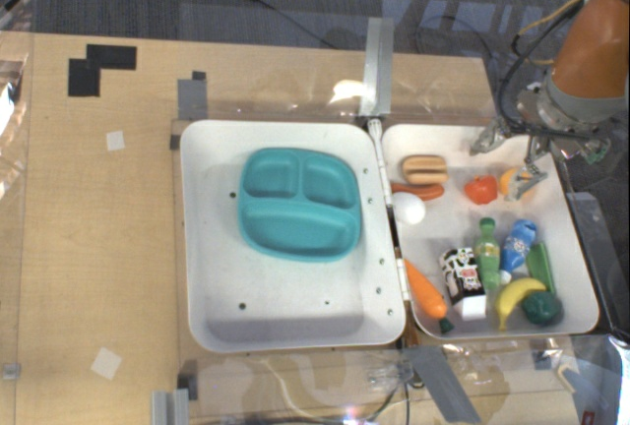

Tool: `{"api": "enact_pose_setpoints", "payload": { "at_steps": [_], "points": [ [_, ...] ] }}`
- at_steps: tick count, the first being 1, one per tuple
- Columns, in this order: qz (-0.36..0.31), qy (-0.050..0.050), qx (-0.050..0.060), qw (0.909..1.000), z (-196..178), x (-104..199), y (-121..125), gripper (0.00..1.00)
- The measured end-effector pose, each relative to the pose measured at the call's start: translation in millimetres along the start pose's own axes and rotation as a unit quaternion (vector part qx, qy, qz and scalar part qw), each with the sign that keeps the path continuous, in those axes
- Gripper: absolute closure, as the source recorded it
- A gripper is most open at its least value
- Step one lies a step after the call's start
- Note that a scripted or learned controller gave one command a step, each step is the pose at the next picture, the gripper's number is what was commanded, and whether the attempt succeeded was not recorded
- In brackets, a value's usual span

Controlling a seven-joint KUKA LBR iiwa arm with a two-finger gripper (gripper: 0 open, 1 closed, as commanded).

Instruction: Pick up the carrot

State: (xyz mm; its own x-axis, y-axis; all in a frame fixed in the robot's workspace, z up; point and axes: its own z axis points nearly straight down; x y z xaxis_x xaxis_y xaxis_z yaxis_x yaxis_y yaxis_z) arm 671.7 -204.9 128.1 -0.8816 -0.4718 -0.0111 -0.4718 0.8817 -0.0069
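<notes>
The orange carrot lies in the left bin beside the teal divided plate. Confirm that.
Wrong bin. The camera view shows the orange carrot lying in the right white bin, by its left wall near the front corner. The teal divided plate sits in the left white bin.

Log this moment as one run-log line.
stage: approach | tool: over right bin's far end, nothing seen held | carrot: lying at right bin's near-left edge, apart from tool | teal tray: in left bin
</notes>
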Motion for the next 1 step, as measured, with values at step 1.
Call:
{"api": "enact_pose_setpoints", "payload": {
  "at_steps": [1],
  "points": [
    [0.0,0.0,0.0,1.0,0.0,0.0,0.0,0.0]
  ]
}}
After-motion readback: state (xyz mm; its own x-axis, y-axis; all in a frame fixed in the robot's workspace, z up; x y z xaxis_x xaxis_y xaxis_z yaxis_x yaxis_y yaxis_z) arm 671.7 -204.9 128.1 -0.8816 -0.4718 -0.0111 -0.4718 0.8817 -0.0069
